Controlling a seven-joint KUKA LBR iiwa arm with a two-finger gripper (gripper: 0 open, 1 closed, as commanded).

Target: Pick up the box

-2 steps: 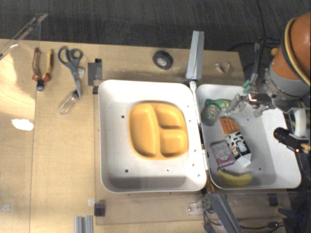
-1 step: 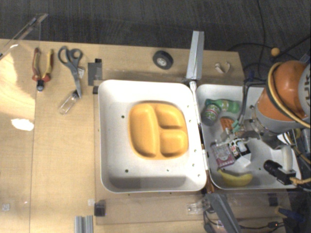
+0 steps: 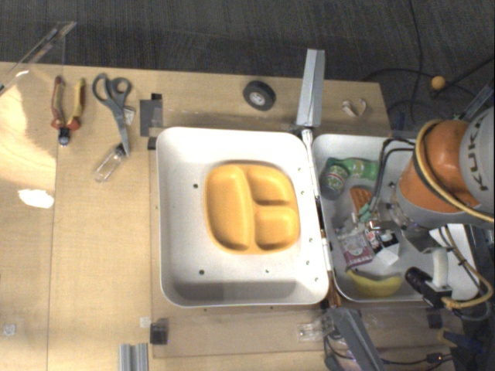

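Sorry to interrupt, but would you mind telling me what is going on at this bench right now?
The grey arm with the orange band is reaching from the right into the right bin, where its tool sits low among a clutter of items: a green can, a banana and a small box-like packet. Whether it has grasped anything is unclear. The left bin holds a yellow divided tray. Scissors lie on the bench.
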